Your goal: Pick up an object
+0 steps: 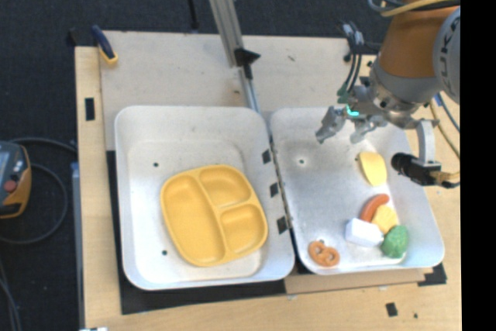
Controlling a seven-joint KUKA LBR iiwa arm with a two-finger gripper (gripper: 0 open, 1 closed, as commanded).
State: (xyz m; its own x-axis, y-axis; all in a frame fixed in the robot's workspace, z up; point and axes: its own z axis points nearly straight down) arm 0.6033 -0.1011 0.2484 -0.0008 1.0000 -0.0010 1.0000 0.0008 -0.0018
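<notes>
Two white bins sit side by side on the wooden bench; the left bin (139, 167) holds a yellow divided tray (213, 213); the right bin (310, 190) holds small toy foods, the yellow piece (373, 167) nearest. The gripper (346, 125) hovers above that bin's upper end, fingers apart and empty; this looks like the approach, and the next move calls for shifting over the yellow piece, descending and closing.

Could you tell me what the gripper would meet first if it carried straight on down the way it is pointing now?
Probably bare floor of the right bin. The gripper hangs over its upper part, apart from the yellow piece; depth is hard to judge.
</notes>
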